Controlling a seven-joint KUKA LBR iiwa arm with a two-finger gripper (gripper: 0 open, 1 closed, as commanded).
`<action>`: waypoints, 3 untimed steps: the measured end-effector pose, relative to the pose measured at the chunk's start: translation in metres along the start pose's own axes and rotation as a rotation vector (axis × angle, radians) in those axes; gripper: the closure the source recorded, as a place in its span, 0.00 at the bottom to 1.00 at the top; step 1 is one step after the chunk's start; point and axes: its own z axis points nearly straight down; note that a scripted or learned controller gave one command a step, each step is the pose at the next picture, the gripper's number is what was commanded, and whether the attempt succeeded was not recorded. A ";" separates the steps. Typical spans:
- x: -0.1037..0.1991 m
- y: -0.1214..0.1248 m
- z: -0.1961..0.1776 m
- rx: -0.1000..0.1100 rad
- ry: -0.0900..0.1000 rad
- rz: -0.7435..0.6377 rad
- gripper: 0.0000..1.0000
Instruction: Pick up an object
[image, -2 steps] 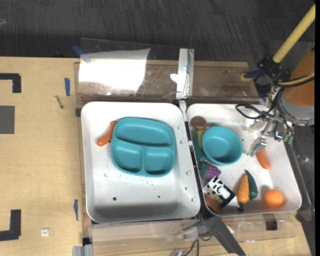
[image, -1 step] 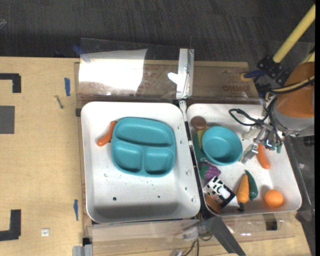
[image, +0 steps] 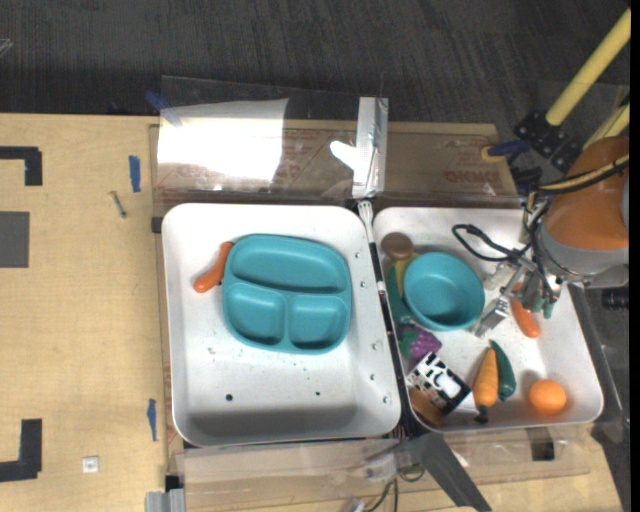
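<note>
On the wooden bench (image: 70, 300), 2 shallow white bins side by side, touching along the middle.

In the left bin (image: 180, 330): a teal divided plate (image: 288, 292) with 3 compartments, lying flat near the centre, and a small orange carrot-like piece (image: 210, 272) touching the plate's left edge, tilted.

In the right bin (image: 575, 340): a teal bowl (image: 445, 290) upright toward the back left, with a brown round item (image: 397, 243) just behind it by the bin's left wall and a yellow-green item (image: 400, 275) squeezed between bowl and wall. In front of the bowl, a purple item (image: 420, 340), then a black-and-white item (image: 438, 378) near the front left corner. Further right, an orange-yellow elongated piece (image: 486, 375) side by side with a dark green piece (image: 505, 370), touching. Near the front right corner, an orange ball (image: 547, 397), apart from the rest.

Reaching in from the right, the grey arm with its orange band (image: 590, 210), low over the right bin. The tool (image: 515, 295) just right of the bowl, with a small orange piece (image: 527, 320) directly at its tip. Cannot tell whether the tool is open, closed or gripping that piece: too small and cluttered to make out.
</note>
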 end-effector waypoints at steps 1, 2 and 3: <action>0.064 0.025 -0.001 0.002 -0.001 0.134 0.00; 0.061 0.026 -0.010 0.001 -0.007 0.133 1.00; -0.015 0.002 -0.175 0.000 -0.004 0.037 1.00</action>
